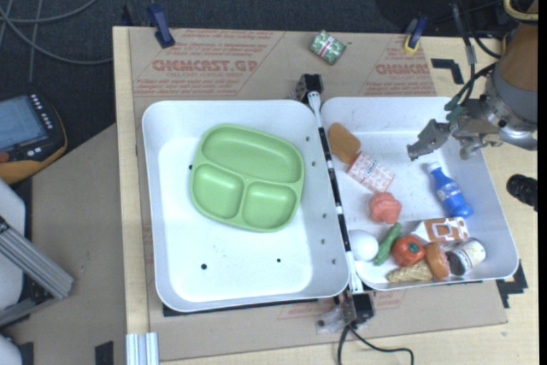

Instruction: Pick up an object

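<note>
Blue bottle point(449, 191) lies just below the fingers point(425, 141), apart.

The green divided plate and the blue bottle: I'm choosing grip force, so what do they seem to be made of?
The green divided plate looks like moulded plastic with a smooth, slightly matte finish: one even colour, rounded rims, soft highlights. The blue bottle also looks like plastic, glossier, with a white cap; it is too small to be sure.
</note>
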Controlling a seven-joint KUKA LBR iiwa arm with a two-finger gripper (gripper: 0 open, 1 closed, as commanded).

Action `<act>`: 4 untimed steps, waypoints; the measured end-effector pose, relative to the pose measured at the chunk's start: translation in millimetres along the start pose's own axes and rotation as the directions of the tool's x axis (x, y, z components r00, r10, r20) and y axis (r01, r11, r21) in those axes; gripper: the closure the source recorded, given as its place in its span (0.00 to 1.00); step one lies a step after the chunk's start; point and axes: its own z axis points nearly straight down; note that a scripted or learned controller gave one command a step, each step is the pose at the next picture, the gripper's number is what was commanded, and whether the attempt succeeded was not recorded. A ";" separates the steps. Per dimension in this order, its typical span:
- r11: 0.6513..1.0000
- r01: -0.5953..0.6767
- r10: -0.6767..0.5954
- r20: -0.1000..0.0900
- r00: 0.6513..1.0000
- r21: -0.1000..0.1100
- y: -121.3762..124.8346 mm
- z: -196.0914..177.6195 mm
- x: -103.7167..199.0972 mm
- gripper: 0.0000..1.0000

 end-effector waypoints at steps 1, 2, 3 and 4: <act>1.000 0.001 -0.001 -0.001 1.000 0.002 -19.7 50.8 33.0 0.00; 1.000 -0.001 0.001 -0.001 1.000 0.003 -7.1 136.6 37.5 0.00; 1.000 -0.001 0.001 -0.001 1.000 0.003 -29.2 168.4 30.7 0.00; 1.000 -0.001 0.001 0.000 1.000 -0.001 -28.1 157.7 30.7 1.00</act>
